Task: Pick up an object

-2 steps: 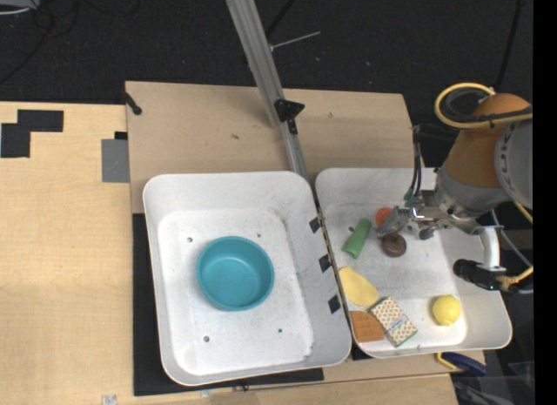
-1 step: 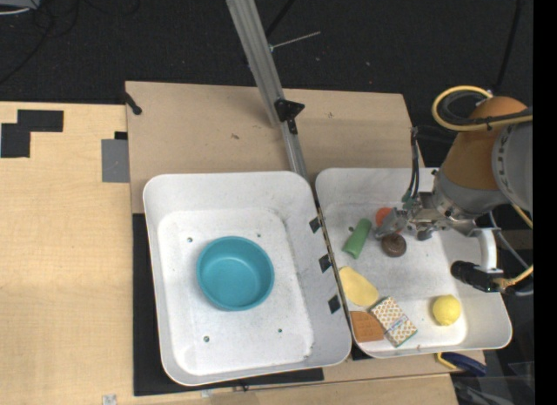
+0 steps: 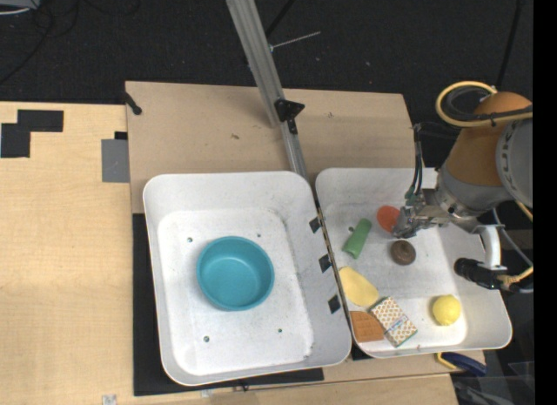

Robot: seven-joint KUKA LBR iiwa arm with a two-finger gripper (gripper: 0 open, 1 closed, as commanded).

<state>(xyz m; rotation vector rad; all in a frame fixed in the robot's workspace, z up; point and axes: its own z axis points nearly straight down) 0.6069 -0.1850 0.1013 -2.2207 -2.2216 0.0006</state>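
Nothing lifted yet; gripper (image 3: 409, 223) low in the right bin (image 3: 487, 329), right of frame centre, between red ball (image 3: 388, 217) and brown ball (image 3: 402, 253); fingers' spread: cannot tell; grasp and lift remain.

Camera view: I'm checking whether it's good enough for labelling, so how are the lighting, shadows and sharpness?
Camera view: lighting is even across both bins, with no strong glare on the left bin; the blue bowl casts only a soft shadow; the background above the bench is dark; small things like the brown ball look soft, and the gripper is too blurred to read its fingers.
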